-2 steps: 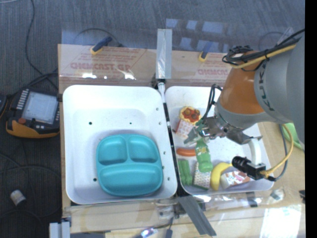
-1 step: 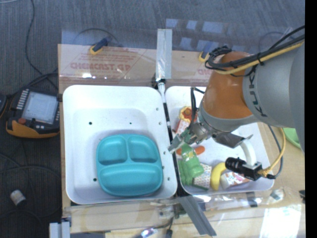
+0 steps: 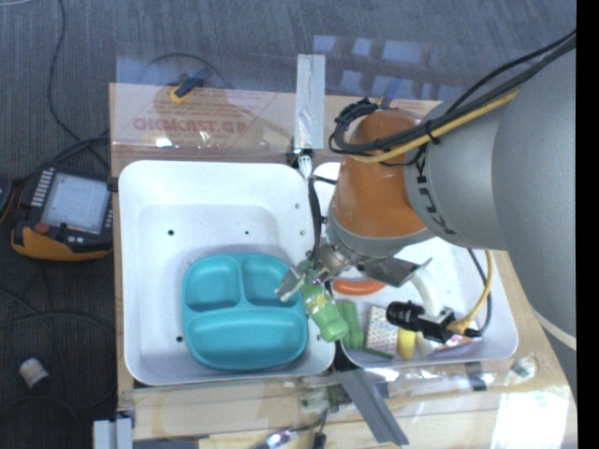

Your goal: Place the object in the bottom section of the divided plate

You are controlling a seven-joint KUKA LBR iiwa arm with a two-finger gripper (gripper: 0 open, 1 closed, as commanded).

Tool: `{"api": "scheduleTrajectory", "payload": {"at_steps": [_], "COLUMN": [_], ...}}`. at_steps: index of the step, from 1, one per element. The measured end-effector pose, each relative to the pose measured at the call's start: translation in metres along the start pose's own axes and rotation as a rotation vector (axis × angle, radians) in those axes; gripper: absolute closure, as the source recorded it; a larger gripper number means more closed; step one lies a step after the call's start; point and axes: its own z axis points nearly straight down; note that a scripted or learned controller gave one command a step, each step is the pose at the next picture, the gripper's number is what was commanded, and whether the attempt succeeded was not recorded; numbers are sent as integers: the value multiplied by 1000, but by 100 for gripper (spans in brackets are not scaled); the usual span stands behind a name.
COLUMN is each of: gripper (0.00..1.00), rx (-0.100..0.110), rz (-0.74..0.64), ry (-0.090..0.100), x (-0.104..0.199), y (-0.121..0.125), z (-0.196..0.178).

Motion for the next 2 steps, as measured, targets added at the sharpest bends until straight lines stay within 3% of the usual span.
{"api": "scheduleTrajectory", "payload": {"at_steps": [1,2], "gripper": [100,100], "rx": [0,0], "rz": [-85,-161], "ry": [-1,-2], "x": [16,26], "y": [-10,-4], "z": [0,0]}}
